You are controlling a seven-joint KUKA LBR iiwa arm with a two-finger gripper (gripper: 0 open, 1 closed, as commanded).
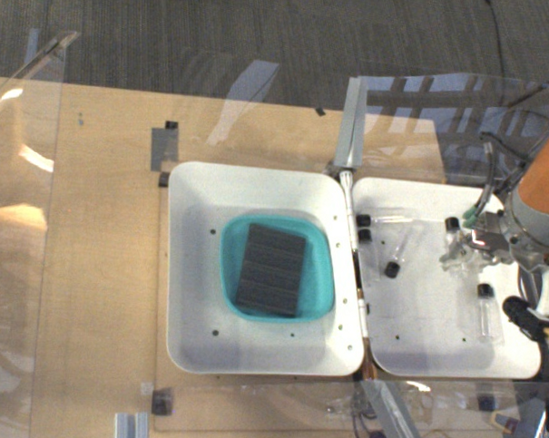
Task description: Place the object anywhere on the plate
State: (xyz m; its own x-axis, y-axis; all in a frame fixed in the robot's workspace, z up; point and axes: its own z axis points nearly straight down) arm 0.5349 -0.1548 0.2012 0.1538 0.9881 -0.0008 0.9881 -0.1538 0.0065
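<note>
From the overhead camera view, the task looks close to finished, or finished already. A dark grey ribbed block [272, 272], rectangular and grooved across its top, lies flat on the teal plate [319, 288], well inside the rim and slightly left of its middle, with its long side running away from the camera. If this block is the object meant, nothing more is needed than for the arm to stay clear. That is a judgement: the task sentence does not name the object.

The left bin [191, 255] holds the plate and, on it, the block. The plate sits near the middle of the bin floor, with bare white floor all round it.

The right bin [424, 329] holds several small clear vials with black caps. One vial [396, 257] lies tilted near the bin's left side, with two loose black caps [363, 226] just beside the dividing wall. Another vial [485, 309] lies near the right side, and a clear piece [455, 253] lies close to the arm's end, too faint to name with certainty.

The arm's wrist and gripper [488, 234] hang over the right bin's far right part, well apart from the plate. Whether the gripper is spread or pressed together I cannot tell, since the tooling is small and cluttered here. Nothing is visibly held in it.
</note>
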